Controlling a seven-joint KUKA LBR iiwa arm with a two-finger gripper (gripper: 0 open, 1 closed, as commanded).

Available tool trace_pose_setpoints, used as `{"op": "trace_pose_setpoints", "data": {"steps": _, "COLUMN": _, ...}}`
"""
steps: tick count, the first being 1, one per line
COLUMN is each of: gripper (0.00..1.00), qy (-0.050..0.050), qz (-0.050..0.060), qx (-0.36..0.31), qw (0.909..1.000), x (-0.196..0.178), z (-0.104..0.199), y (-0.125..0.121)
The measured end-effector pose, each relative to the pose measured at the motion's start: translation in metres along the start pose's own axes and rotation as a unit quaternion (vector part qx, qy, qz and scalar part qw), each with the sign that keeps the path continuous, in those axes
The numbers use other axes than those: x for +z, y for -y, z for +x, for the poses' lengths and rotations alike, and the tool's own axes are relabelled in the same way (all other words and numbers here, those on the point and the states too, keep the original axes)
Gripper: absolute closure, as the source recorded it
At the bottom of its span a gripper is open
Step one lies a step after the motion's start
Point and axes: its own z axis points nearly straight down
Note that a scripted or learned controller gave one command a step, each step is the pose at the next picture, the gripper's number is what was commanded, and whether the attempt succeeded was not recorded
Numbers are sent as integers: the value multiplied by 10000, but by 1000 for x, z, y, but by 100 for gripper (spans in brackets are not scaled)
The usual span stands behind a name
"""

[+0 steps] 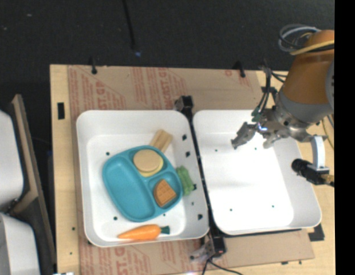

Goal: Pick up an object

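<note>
Grey fingers [255, 137] spread, holding nothing, above right bin [252, 211]; blue tray [129, 188] in left bin [89, 153].

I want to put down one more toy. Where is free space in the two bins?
The right bin has bare floor in front of the tool. The left bin is crowded: the blue tray fills its middle, the carrot lies along the near wall. A bare strip remains by its far-left corner.
</note>
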Motion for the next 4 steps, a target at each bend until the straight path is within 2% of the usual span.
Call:
{"op": "trace_pose_setpoints", "data": {"steps": 2, "gripper": 0, "qy": -3, "qz": 24, "qx": -3, "qw": 10000, "x": 107, "z": 3, "y": -11}}
{"op": "trace_pose_setpoints", "data": {"steps": 3, "gripper": 0, "qy": 0, "qz": -27, "qx": -8, "qw": 10000, "x": 39, "z": 18, "y": 7}}
{"op": "trace_pose_setpoints", "data": {"steps": 4, "gripper": 0, "qy": 0, "qz": 14, "qx": 1, "qw": 10000, "x": 75, "z": 15, "y": 5}}
